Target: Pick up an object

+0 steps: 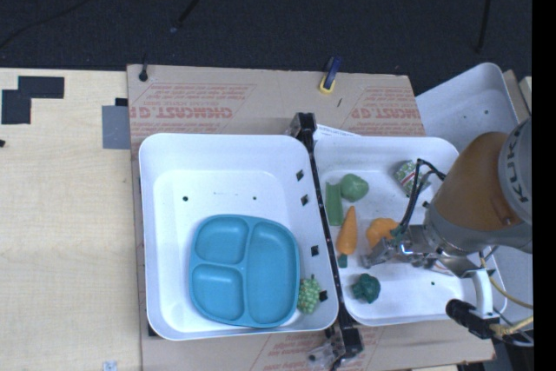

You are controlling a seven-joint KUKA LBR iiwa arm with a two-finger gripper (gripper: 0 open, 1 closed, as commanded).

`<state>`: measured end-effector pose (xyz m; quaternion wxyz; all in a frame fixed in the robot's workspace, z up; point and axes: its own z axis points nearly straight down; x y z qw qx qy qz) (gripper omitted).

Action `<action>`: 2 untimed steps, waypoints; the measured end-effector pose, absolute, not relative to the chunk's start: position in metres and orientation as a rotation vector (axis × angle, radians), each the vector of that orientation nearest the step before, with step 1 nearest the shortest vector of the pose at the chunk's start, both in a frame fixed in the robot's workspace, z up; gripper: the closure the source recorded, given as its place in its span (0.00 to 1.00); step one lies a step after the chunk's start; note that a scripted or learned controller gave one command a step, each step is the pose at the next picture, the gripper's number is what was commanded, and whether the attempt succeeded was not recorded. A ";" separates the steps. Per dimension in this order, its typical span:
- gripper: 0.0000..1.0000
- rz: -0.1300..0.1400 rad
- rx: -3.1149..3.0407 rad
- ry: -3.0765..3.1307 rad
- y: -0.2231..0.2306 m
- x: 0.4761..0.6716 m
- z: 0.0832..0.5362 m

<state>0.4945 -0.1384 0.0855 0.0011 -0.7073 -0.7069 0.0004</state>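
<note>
The carrot (347, 230) lies in the right bin (434, 154), beside the divider. The gripper (380, 255) hovers just right of the carrot, near an orange piece (380, 229); whether it is released or clenched, I cannot tell. A broccoli (366, 288) lies below the carrot.

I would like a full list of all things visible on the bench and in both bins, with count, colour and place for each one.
White bins: 2, white, side by side on the bench.
Divided plate: 1, blue, left bin, near front.
Grape bunch: 1, light green, left bin, front right corner beside the plate.
Carrot: 1, orange, right bin, left part.
Long green piece: 1, dark green, right bin, beside the carrot.
Round green item: 1, green, right bin, back.
Broccoli-like item: 1, dark green, right bin, front.
Small orange item: 1, orange, right bin, centre.
Clamp: 1, blue and yellow, cardboard back edge.
Pincer: 1, grey, over right bin.
</note>
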 end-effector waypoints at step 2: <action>1.00 -0.002 -2.225 -2.220 -0.144 0.491 0.159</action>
